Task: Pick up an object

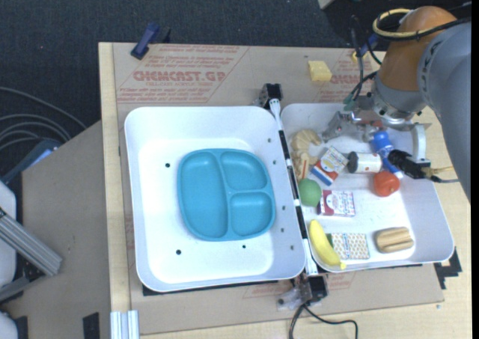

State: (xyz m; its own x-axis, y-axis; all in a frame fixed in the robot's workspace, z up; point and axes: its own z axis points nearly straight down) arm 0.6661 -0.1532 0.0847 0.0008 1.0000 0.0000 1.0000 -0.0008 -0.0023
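A: Claw [358,122] position?
B: It is hanging over the far end of the right bin [441,218], under the orange-banded wrist. Jaw state: cannot tell from this angle.
A: Is anything sitting in it?
B: Nothing is showing between its parts. Just beside it a blue-capped bottle [374,152] is lying, and next to that a red ball [386,183].
A: Rest of that bin?
B: A green ball [309,193] is resting at the divider, a banana [323,245] is lying at the near edge, a bread roll [394,239] is sitting further right.
A: Left bin [150,203]?
B: It is carrying a blue divided plate [224,194]. A yellow block [319,70] is sitting on the worktop [187,75].
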